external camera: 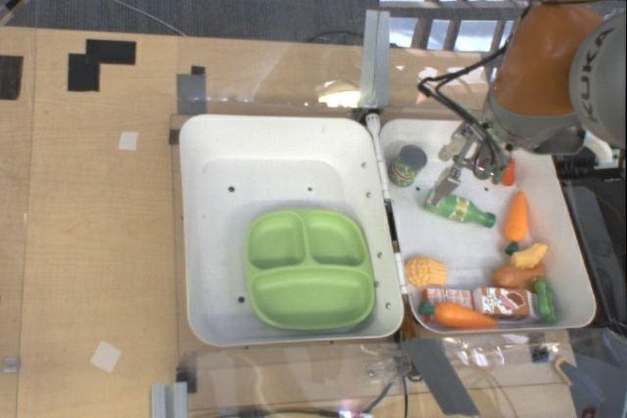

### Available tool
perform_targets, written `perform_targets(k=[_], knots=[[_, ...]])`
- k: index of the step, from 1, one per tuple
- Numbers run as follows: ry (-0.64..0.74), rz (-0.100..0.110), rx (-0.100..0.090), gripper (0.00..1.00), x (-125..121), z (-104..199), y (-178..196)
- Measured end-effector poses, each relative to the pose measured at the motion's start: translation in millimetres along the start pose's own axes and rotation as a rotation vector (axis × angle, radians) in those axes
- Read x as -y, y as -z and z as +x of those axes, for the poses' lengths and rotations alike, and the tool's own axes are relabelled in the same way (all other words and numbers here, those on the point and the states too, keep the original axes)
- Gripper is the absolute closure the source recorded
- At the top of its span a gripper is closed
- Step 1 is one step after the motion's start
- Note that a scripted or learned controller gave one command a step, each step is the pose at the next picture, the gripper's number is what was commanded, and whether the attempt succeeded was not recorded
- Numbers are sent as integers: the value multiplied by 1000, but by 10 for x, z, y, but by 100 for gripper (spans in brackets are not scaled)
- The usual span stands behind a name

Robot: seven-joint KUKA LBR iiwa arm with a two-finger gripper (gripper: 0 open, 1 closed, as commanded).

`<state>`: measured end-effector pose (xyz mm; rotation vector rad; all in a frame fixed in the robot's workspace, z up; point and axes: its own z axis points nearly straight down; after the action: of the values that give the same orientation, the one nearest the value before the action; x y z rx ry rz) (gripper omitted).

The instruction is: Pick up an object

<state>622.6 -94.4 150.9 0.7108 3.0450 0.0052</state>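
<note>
**Gripper low over the right bin, above a green bottle**

The arm [549, 54] reaches in from the right, its orange band above the wrist, and the gripper [457, 173] hangs inside the right bin [578, 294], near that bin's upper half. Whether it is spread or closed cannot be told from this slanted view, and nothing can be seen caught in it.

Directly below the gripper lies a green bottle [458, 209], on its side, its neck pointing away to the right. Whether the gripper touches the bottle cannot be told. Just left of the gripper stands a small can [406, 163], upright, close to the bin's left wall. To the gripper's right lies an upright-looking orange carrot [515, 216], with a yellowish item [529, 255] below it.

Farther below the gripper, along the bin's near edge, are an ear of corn [425, 271], a second carrot [462, 315] and a flat red packet [490, 301], the carrot touching the packet.

Well to the gripper's left, the left bin [206, 171] holds a green divided plate [311, 267], lying flat in its lower part. Both bins rest on the wooden worktop [88, 240].
</note>
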Motion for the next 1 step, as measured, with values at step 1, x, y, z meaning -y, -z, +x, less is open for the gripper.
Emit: perform_targets(k=[1], knots=[[156,2,-1,0,664,248,-600]])
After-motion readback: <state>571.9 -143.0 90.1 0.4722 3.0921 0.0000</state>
